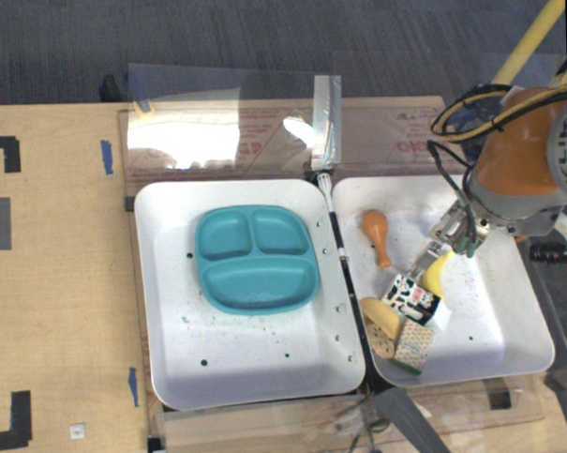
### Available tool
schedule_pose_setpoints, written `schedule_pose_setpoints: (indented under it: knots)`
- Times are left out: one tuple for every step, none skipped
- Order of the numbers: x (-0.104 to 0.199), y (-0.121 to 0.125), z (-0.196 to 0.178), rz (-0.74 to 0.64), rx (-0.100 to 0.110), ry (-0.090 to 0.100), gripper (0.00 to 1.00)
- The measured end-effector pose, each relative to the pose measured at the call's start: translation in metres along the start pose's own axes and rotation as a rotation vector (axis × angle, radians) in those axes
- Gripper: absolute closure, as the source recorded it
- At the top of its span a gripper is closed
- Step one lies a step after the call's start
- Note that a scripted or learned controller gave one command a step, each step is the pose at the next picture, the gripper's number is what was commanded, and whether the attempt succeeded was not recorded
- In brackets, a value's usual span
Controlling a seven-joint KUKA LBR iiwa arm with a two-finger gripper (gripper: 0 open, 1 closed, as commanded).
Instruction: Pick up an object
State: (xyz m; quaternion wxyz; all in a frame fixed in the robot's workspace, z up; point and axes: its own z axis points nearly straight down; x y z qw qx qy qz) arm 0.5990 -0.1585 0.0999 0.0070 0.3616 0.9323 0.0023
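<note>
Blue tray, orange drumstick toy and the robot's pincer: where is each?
Blue tray (257, 260), camera view, middle divider.
Orange drumstick toy (377, 234), camera view, its rounded head end.
Pincer (433, 257), camera view, between its fingertips.

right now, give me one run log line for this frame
arm: over right bin | gripper: low by yellow object | nearby: orange drumstick toy, black-and-white item | left bin: teal divided plate | pick: unconfirmed

Bench (61, 277) bearing two white bins (165, 301)

faint red print on cardboard (392, 141), illegible, no other txt
</note>
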Motion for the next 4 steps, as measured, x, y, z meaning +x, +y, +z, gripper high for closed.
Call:
schedule_pose_setpoints:
  knots:
    - [0.039, -0.033, 0.011, 0.225, 0.005, 0.004, 0.00]
    - [0.037, 0.046, -0.066, 0.200, 0.001, 0.003, 0.00]
    - [0.057, 0.062, -0.102, 0.074, 0.004, 0.004, 0.00]
    - [0.075, 0.088, -0.085, 0.010, 0.009, 0.012, 0.00]
